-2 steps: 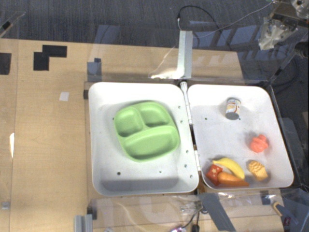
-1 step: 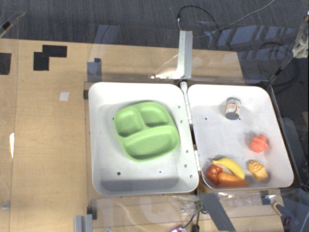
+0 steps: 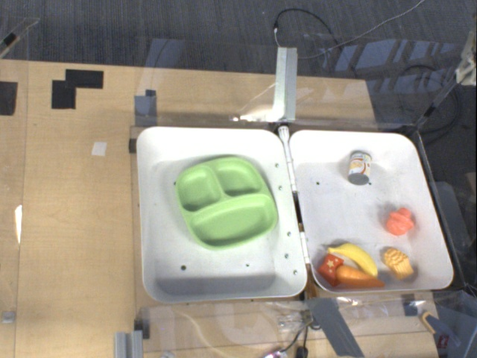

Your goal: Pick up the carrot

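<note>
the carrot [image 3: 358, 277] lies wedged against the banana [image 3: 355, 256] in the right bin's [image 3: 328, 200] near corner, untouched; the gripper's state cannot be told.

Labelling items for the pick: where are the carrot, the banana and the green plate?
carrot [image 3: 358, 277], camera view, middle of its orange body
banana [image 3: 355, 257], camera view, middle of its curve
green plate [image 3: 226, 200], camera view, central divider ridge

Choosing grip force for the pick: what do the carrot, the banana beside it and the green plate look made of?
Carrot: probably moulded plastic toy food, smooth and uniformly orange. Banana: likely the same, even yellow with a slight sheen. Green plate: seemingly hard plastic, one flat colour, rounded moulded dividers, matte. At this resolution, rubber or foam cannot be ruled out for the toys.
</note>
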Robot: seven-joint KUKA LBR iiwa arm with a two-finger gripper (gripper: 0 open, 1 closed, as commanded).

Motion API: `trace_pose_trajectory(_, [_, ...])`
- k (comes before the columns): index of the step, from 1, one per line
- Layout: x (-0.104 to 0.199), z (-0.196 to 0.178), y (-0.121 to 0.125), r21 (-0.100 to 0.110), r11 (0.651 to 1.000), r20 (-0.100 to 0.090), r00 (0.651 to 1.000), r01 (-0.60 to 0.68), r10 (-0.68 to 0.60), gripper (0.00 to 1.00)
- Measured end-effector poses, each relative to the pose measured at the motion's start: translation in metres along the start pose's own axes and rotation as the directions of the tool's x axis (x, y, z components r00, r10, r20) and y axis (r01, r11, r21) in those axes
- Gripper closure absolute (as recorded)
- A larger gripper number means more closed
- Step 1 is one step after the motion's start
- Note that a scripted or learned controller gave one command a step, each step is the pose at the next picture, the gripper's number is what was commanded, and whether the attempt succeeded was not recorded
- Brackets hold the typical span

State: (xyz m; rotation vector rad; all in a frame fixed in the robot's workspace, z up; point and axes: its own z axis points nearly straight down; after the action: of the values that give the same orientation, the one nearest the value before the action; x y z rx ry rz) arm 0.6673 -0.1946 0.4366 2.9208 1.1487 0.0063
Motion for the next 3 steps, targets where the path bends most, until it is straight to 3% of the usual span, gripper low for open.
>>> trace_pose_trajectory(1, [-0.018, 0.002, -0.012, 0.004, 1.0, 0.002, 1.0, 0.007, -0.007, 1.0])
trace_pose_trajectory(2, [0.047, 0.001, -0.072, 0.002, 0.999, 0.0, 0.999, -0.035, 0.035, 1.0])
trace_pose_trajectory(3, [0.004, 0.001, -0.025, 0.001, 1.0, 0.001, 1.0, -0.031, 0.031, 1.0])
